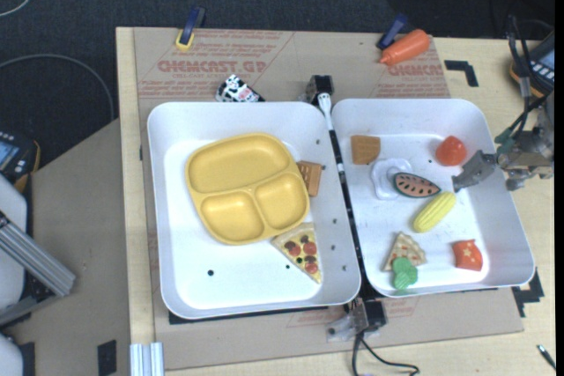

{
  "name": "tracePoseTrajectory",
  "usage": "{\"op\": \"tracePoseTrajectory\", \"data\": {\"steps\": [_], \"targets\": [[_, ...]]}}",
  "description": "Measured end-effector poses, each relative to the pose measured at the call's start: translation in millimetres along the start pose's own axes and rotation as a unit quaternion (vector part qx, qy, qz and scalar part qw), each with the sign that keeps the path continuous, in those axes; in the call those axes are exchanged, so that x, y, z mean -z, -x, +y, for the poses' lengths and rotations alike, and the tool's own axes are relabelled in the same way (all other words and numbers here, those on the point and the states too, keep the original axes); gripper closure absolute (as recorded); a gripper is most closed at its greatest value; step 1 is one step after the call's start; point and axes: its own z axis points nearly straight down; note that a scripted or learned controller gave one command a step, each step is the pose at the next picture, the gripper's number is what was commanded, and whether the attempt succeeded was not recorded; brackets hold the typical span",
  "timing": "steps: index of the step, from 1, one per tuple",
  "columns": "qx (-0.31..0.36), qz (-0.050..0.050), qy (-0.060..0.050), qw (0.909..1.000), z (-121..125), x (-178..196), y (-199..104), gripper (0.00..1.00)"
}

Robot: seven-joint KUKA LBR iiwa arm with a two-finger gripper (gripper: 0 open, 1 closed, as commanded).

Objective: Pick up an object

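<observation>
The right bin [493,123] holds several toy foods: a brown toast square [365,149], a red tomato [450,151], a watermelon slice [414,184] on a white piece, a yellow corn cob [434,211], a red pepper [468,254] and a sandwich wedge with a green bit [404,256]. My gripper [474,171] reaches in from the right edge and hangs over the right side of this bin, just right of the corn and below the tomato. Nothing is visibly held in it.
The left bin [176,277] carries a yellow divided plate [247,187], a pizza slice [302,251] and a brown piece [309,178]. On the bench behind the bins lie an orange carrot [405,47], a small cow toy [238,90] and a clamp [187,29].
</observation>
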Motion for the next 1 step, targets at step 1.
{"op": "tracePoseTrajectory", "data": {"steps": [1], "targets": [[0.002,-0.002,0.007,1.0000,2.4,6.6,-0.5,0.00]]}}
